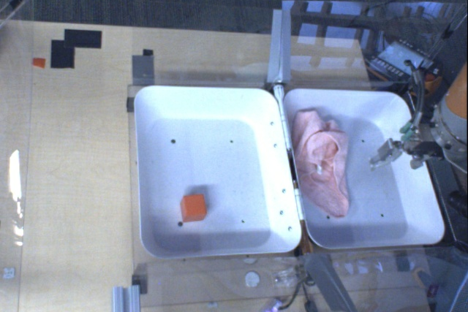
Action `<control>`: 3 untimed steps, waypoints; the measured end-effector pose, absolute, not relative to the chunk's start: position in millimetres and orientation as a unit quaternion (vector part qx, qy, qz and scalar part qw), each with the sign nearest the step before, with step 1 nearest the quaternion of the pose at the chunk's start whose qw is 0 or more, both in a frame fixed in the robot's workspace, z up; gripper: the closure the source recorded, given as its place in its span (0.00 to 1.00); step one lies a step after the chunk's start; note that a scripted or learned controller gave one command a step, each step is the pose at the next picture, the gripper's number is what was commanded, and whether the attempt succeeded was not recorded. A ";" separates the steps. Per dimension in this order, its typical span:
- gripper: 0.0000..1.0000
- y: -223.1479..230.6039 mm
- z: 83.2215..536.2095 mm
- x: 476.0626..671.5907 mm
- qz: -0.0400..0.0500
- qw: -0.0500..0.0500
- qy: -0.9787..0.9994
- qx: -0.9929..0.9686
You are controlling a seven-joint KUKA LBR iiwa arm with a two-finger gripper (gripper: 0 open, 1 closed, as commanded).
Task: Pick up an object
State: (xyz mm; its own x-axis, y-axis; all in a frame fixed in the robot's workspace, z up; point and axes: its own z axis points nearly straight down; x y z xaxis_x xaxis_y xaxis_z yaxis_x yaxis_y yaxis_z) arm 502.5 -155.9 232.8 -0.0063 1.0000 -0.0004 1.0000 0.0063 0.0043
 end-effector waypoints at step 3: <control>1.00 -98.1 104.1 592.6 0.007 0.010 0.791 0.611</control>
